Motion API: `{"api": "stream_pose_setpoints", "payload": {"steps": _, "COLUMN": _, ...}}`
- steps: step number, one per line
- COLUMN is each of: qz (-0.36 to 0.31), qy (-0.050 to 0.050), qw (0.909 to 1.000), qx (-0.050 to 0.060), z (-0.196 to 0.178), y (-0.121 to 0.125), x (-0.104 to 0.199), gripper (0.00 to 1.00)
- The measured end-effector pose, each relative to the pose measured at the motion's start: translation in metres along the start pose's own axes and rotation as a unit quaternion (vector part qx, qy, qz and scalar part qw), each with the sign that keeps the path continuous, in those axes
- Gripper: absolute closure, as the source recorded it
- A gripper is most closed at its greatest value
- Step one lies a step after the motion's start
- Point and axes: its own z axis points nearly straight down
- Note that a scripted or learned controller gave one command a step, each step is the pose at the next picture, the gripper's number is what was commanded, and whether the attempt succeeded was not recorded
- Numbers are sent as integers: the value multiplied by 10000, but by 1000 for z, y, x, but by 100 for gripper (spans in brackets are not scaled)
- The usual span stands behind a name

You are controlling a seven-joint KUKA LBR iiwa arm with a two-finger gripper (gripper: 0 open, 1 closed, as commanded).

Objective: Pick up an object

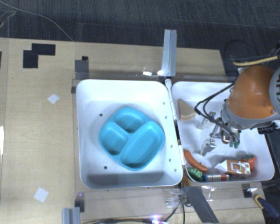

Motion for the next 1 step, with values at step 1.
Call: {"api": "stream_pose_setpoints", "payload": {"steps": 1, "qz": 1514, "qy": -13, "qw": 9885, "qx": -2, "z": -1, "y": -38, "x": 35, "gripper": 0}}
